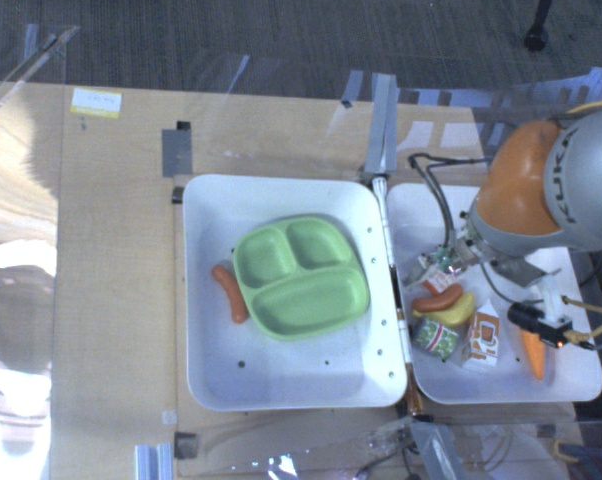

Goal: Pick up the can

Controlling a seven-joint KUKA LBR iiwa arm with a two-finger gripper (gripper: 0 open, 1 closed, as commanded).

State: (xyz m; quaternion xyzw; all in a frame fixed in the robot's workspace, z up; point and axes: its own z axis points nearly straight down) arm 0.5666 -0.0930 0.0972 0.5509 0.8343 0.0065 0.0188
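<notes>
At the frame's right we are seeing the arm (571, 183) showing a rounded grey shell, an orange band, and black cables (436, 193) looping beside it.

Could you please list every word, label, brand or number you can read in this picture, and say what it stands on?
"KU": dark letters cut by the frame edge, on the grey arm.
Yellow sticker on the bench: print too small to read.
Can in the right bin: label blurred, unreadable.
Small carton beside it: printing blurred, unreadable.
</notes>
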